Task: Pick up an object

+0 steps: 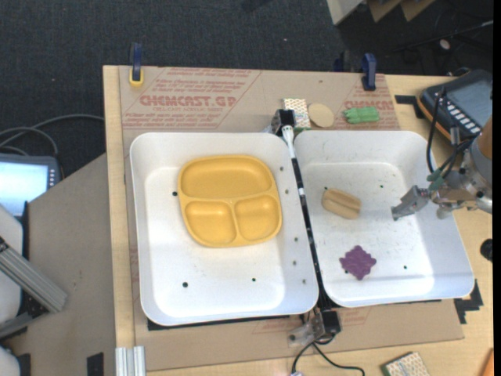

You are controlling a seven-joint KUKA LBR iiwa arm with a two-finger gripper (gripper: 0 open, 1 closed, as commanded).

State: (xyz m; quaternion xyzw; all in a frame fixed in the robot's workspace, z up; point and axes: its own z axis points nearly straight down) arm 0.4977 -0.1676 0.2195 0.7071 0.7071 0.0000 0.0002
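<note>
In the right bin (pixel 407 151) a tan wooden block (pixel 341 203) lies left of centre, tilted a little. A small purple, jagged-edged piece (pixel 358 262) lies nearer the front of the same bin. My gripper (pixel 409 204) reaches in over this bin's right side and hangs to the right of the tan block, a clear gap away, with nothing seen in it. The left bin (pixel 153 233) holds a yellow divided plate (pixel 229 200).
Behind the bins on the cardboard bench top lie a round tan disc (pixel 321 115) and a green piece (pixel 361 115). Blue clamps (pixel 368 70) pin the back edge. A dark tablet-like device (pixel 462 104) sits at the far right, above the arm.
</note>
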